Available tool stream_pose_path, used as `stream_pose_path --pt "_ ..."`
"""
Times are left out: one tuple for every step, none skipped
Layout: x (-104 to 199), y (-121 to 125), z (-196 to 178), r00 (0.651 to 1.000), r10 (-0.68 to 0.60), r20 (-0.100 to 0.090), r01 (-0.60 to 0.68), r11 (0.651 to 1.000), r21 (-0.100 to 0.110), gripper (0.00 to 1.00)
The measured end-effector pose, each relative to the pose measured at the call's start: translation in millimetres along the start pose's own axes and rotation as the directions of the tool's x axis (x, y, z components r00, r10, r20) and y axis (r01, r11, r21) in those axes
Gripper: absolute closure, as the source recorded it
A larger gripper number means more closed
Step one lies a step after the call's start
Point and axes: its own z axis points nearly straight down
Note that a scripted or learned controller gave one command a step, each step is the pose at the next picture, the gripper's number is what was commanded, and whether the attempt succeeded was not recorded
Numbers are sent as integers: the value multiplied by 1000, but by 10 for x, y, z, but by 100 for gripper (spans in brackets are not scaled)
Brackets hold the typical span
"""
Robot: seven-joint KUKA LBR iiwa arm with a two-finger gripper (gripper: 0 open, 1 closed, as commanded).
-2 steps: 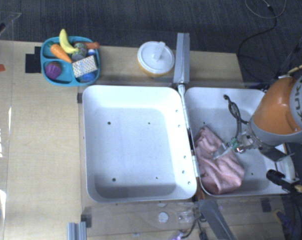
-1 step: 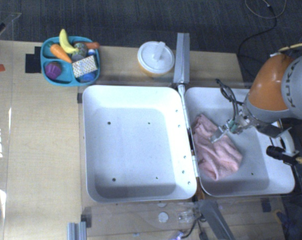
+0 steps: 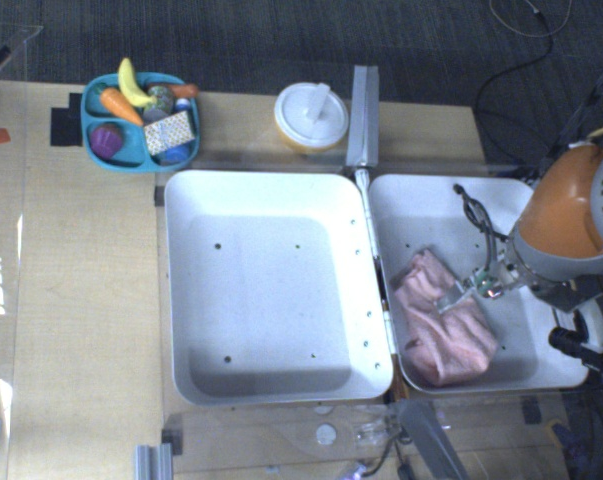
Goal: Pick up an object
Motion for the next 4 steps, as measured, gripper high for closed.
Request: stream_pose_path --pt "-9 47 -139 1000 -2 6 2 1000 -12 100" --pt "-9 46 -139 1000 -2 6 2 1000 -11 0" --pt "222 504 9 993 120 -2 -120 993 0 0" --pt "267 972 17 995 100 -1 -100 995 0 0"
